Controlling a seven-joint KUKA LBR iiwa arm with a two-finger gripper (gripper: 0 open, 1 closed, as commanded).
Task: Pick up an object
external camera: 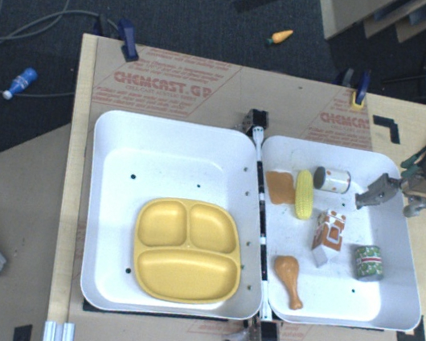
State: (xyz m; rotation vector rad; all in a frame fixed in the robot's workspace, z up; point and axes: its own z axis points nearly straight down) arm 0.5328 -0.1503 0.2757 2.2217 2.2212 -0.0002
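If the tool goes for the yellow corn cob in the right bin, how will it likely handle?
The corn cob looks rounded and lies on its side, so a push would probably roll it. It touches the brown slice, which may shift too. Its bumpy surface probably grips fairly well.

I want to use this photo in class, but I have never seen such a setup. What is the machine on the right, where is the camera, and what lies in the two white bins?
One fixed camera looks down at a slant. The grey machine is a robot arm; its gripper hovers at the right bin's edge, holding nothing. That bin holds toy food: a corn cob, a drumstick, a brown slice, a small can, a carton and a green can. The left bin holds a yellow divided plate.
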